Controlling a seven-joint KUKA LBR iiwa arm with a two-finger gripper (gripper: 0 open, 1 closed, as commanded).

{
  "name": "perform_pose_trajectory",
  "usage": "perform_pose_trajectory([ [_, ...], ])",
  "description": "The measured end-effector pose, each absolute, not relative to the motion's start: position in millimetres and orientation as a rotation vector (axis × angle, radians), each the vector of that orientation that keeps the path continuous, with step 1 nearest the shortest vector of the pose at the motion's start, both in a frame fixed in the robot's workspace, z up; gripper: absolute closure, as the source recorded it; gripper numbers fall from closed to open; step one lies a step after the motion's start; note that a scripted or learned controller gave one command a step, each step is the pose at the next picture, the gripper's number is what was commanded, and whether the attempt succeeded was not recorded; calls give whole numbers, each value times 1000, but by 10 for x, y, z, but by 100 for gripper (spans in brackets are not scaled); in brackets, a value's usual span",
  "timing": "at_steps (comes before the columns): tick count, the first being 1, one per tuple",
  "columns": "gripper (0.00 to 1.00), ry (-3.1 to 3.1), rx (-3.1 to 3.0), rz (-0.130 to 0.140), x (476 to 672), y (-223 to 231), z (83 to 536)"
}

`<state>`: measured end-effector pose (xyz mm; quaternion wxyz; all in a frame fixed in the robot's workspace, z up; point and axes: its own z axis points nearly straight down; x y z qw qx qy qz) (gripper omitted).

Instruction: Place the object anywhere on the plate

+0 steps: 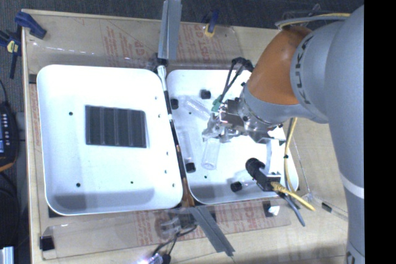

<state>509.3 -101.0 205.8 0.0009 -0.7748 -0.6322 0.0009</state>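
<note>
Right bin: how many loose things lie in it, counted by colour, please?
Small black pieces: 4
Clear pieces: 2
Total that can be seen: 6

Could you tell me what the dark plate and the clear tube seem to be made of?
Dark plate: probably matte grey plastic or rubber; ribbed, no glare. Clear tube: transparent plastic or glass, I cannot tell which; the white bin shows through it.

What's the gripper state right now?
Gripper: cannot be told from this view. It is over the right-hand bin, next to a clear bottle.
</note>
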Motion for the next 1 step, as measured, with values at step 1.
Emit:
perform_pose_trajectory([
  [1, 100, -1959, -2450, 5, 5891, -195, 2211],
])
